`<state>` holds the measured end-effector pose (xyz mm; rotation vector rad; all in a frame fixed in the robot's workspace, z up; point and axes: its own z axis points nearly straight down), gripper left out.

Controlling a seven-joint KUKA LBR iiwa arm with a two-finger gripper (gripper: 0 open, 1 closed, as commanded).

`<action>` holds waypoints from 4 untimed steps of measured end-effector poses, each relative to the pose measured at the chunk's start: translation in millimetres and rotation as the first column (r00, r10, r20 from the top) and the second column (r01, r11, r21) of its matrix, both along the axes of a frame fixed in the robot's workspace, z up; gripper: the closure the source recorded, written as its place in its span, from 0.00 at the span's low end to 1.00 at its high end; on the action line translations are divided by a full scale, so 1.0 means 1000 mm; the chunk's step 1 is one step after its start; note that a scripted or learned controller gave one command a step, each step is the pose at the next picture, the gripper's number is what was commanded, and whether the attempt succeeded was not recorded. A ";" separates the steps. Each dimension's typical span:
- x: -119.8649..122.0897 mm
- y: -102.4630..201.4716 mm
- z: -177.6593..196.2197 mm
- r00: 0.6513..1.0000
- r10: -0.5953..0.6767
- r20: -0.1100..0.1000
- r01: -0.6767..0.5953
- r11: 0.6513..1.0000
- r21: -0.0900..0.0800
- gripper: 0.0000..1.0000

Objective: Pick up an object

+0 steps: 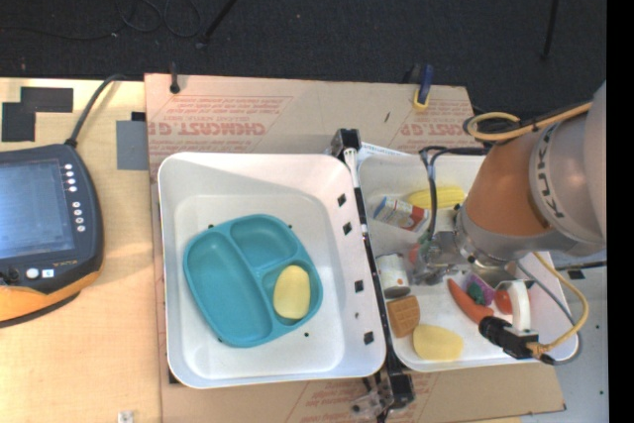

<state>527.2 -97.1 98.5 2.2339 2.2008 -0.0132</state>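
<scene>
Yellow piece (291, 292) in teal tray (223, 297)

Lighting over my bench: bright, even; left bin (198, 183) glares white, soft shadows, dark floor, slight overall blur.

A single fixed camera hangs above the bench and looks down at a slant, so the far edge of the scene lies along the top of the frame, where dark floor shows. It stands far enough back to take in both white bins: the left bin (253, 175) fills the centre, the right bin (396, 165) sits at centre right. The arm (540, 188) enters from the right edge. A control pendant (40, 223) lies at the left edge.
</scene>
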 end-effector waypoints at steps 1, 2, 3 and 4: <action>-0.001 -0.008 0.001 1.000 -0.007 0.003 0.007 1.000 -0.014 0.00; -0.001 -0.005 0.010 1.000 -0.009 -0.001 0.009 1.000 -0.005 1.00; -0.001 -0.010 0.011 1.000 -0.014 0.001 0.014 1.000 -0.014 0.00; 0.020 -0.003 -0.008 1.000 0.002 0.011 -0.001 1.000 -0.018 0.00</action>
